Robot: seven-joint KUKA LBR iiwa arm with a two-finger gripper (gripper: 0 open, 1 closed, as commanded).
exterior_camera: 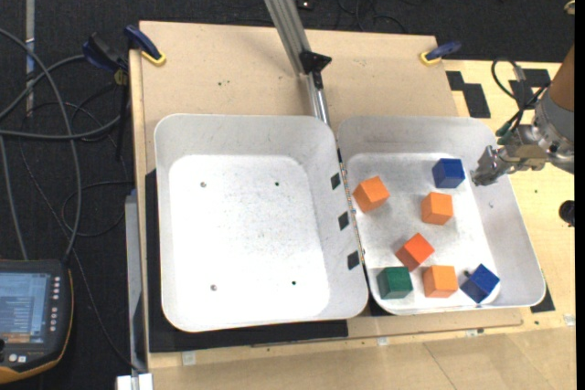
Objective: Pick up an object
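Bench, two white bins; right bin (512, 224) under my pincer (484, 173), grip state unclear. Nearest item: blue cube (448, 172), just beside its tip, toward the bin's middle.

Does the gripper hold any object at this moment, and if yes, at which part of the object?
Nothing is held. The gripper is at the right bin's right edge, beside the blue cube, with no object between its fingers.
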